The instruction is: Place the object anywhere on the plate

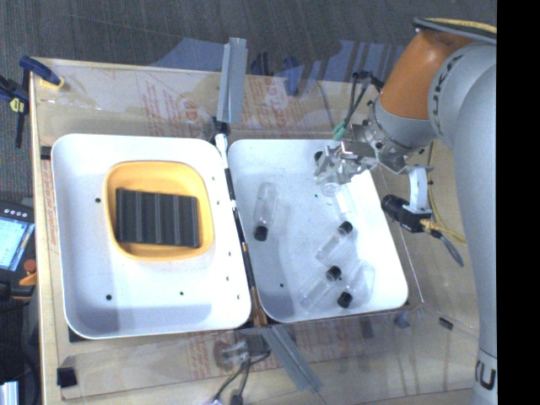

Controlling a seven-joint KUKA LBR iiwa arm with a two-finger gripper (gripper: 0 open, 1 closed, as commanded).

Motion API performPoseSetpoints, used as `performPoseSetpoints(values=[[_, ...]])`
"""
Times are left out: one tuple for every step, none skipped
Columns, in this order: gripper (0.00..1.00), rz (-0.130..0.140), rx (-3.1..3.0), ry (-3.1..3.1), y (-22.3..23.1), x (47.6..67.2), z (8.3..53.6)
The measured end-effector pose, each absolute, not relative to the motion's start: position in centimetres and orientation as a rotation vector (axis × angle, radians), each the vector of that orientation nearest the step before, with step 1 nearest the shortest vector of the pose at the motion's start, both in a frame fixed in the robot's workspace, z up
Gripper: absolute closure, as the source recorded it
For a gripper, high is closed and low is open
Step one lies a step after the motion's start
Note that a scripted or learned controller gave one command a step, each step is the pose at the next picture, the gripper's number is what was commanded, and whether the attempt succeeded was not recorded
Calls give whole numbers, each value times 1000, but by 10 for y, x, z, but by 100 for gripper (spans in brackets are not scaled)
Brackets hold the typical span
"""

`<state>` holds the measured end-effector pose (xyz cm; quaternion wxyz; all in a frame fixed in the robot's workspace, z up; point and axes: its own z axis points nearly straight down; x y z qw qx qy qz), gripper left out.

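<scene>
A yellow plate (158,178) with a black ridged insert lies in the left white bin (84,294). Several clear vials with black caps lie in the right bin (287,163): one (265,206) near its left side, others (336,238) (325,283) toward the lower right. My gripper (332,165) hangs over the right bin's upper right part. A clear vial (330,189) sits just below its tip, and I cannot make out whether they touch.
A black divider runs between the two bins (234,218). A metal bar (231,78) stands behind them. Cables and a black connector (403,213) hang by the arm at the right bin's right rim. A small screen device (12,241) sits at the far left.
</scene>
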<state>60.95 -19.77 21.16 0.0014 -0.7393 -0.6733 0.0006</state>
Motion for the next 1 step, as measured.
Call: performPoseSetpoints(values=[[100,3,-2140,-2294,-172,591,176]])
